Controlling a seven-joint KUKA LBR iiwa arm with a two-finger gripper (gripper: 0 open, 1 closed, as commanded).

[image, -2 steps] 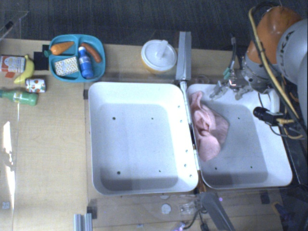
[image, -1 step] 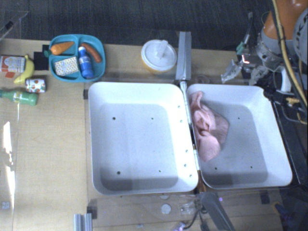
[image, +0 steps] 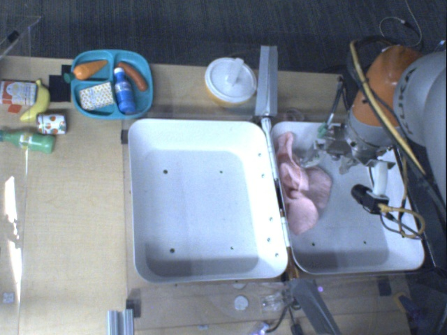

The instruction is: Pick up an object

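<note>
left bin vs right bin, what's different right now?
The left bin looks larger and squarer in this slanted view; the right bin looks narrower. The right bin has a pink cloth bunched against its left wall, while the left bin shows bare white floor. The arm's tool sits over the right bin, not the left one. Both are shallow, white, and touch along a shared edge.

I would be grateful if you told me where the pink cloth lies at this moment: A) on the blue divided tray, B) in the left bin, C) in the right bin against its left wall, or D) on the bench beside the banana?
C: the pink cloth lies crumpled in the right bin, along its left wall next to the divider between the two bins, with the gripper just to its right.
</note>
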